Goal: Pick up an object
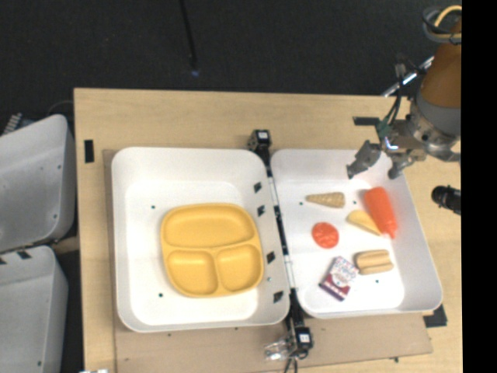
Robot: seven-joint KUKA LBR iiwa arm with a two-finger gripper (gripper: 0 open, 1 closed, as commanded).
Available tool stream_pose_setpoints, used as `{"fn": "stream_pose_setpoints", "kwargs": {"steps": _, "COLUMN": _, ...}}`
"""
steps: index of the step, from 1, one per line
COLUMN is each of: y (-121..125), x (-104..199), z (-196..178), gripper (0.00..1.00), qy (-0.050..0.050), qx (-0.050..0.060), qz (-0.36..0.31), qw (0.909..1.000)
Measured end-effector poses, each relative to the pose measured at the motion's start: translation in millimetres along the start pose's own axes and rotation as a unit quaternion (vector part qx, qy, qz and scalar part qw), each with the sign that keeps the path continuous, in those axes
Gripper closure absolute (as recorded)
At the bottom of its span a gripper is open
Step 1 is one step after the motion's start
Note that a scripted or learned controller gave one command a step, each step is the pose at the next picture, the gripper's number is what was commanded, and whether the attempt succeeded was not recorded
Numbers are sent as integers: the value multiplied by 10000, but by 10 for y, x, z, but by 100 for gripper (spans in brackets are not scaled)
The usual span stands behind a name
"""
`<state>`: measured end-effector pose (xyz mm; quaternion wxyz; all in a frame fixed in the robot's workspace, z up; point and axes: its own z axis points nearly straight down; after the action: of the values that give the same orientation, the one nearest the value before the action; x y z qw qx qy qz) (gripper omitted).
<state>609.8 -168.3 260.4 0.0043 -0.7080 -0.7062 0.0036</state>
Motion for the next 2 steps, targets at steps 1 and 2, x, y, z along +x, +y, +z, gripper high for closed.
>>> {"fn": "stream_pose_setpoints", "kwargs": {"steps": 1, "y": 20, "x": 6, "z": -78, "gripper": 0, "qy": -6, "qx": -62, "qz": -13, "qw": 10000}}
{"fn": "stream_pose_setpoints", "kwargs": {"steps": 2, "y": -75, "x": 26, "z": 432, "gripper": 0, "qy": -13, "qx": -38, "qz": -2, "qw": 10000}}
